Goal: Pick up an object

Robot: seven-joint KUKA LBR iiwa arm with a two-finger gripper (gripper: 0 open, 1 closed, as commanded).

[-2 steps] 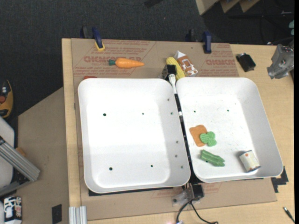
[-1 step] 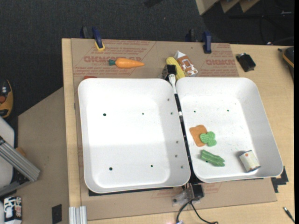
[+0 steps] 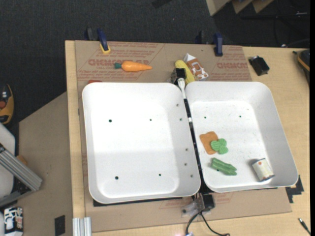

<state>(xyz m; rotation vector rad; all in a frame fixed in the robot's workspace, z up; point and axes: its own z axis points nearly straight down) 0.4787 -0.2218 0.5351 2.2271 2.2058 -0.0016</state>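
Observation:
The right bin (image 3: pixel 275 119) holds several small objects near its front. An orange flat piece (image 3: pixel 207 141) lies by the bin's left wall, with a round green piece (image 3: pixel 219 146) touching its right side. A long green vegetable (image 3: pixel 224 167) lies just in front of them. A small white cylinder (image 3: pixel 262 169) rests near the front right corner.
The left bin (image 3: pixel 133 136) sits beside the right one. Behind the bins, on the cardboard, lie an orange carrot (image 3: pixel 134 67), a yellow item (image 3: pixel 182 69) and a small orange-and-white packet (image 3: pixel 197 69). Two blue clamps (image 3: pixel 104 41) (image 3: pixel 217 43) hold the board's far edge.

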